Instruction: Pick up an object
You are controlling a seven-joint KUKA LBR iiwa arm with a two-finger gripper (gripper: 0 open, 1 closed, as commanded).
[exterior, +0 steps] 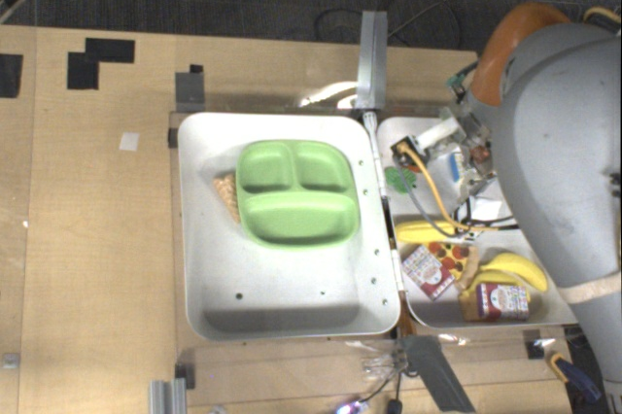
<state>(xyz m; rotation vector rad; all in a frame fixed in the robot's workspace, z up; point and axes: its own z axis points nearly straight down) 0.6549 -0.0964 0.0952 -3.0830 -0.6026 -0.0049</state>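
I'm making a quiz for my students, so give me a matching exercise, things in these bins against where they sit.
Things:
1. green tray
2. banana
3. arm
4. red packet

Places:
A. front of the right bin, by its right wall
B. over the right bin, reaching in from the right
C. left bin
D. right bin, near the divider

Pairs: 1-C, 2-A, 3-B, 4-D

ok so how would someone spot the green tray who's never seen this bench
Start at the left one of the two shallow white bins. Lying in its upper half is the light green plastic divided tray, with two small compartments above one long one. The tan speckled item poking out at its left edge is far smaller.
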